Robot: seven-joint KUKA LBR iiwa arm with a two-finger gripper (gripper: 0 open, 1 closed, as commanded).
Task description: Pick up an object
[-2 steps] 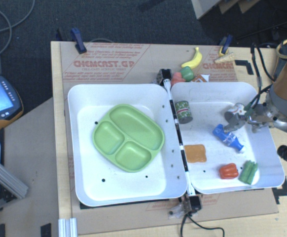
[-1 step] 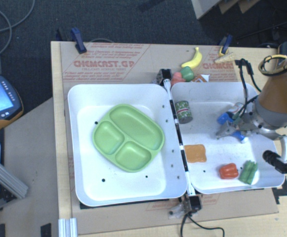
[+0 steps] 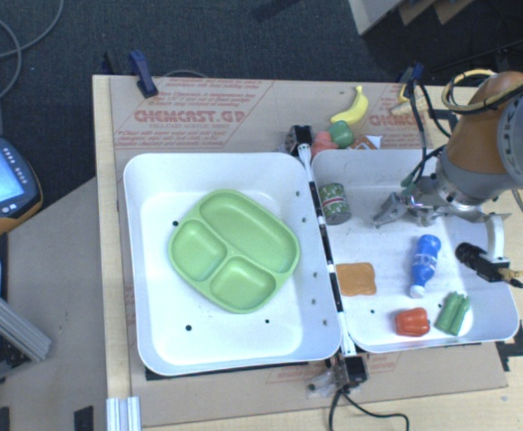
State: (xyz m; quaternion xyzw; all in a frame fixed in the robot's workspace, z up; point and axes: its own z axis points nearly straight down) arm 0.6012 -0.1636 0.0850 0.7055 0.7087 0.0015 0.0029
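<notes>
Blue bottle (image 3: 424,262) looks light, slick and hard, so I'd pinch its middle; hand (image 3: 412,206) hovers nearby, spread wide, holding nothing.

Pale green divided plate (image 3: 234,250) in a white bin (image 3: 154,330)! Blue-and-white bottle (image 3: 424,263), orange sponge (image 3: 357,279), red pepper (image 3: 412,322), green pickle (image 3: 453,313), yellow banana (image 3: 352,109) on the tan counter (image 3: 199,119).

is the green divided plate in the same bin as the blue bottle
No, the green divided plate lies in the left bin, while the blue bottle lies in the right bin.
</notes>
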